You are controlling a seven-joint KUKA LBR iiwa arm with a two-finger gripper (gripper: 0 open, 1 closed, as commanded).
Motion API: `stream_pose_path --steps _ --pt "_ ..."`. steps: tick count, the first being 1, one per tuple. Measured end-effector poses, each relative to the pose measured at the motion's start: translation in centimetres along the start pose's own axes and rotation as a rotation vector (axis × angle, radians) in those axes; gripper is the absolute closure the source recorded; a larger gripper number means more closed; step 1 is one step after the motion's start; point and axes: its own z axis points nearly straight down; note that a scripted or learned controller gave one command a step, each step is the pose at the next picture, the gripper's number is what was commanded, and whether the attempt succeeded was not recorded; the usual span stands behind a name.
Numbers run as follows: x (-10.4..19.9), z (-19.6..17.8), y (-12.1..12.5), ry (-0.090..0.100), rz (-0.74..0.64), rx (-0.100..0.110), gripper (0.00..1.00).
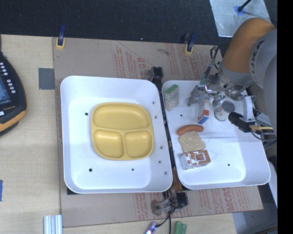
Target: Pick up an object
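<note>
While a small blue, white and red carton (203, 115) stood in the upper part of the right bin (244, 172), it sat directly under the gripper (205, 95), its long axis running roughly up and down the view and tilted a little. That made it, by my reading, the likeliest target, lying just below the fingertips rather than off to one side. Whether the jaws were open or closed could not be told; the carton was not visibly clamped. Just below it lay a sausage (190, 129), crosswise, then a slice of bread (191, 142) and a printed packet (195, 159). A green-topped box (171, 96) stood near the bin's left wall. The left bin (75, 130) held a yellow divided tray (122, 130).
</note>
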Motion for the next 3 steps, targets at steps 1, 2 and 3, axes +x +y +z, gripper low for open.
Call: stream_pose_path --steps 1,2,3 --pt "-5.5 0.9 -0.2 0.001 0.002 -0.001 0.00" --pt "-0.4 1.9 -4.8 0.000 -0.002 0.003 0.00" --pt "-0.6 0.9 -4.8 -0.001 -0.004 0.005 1.00"
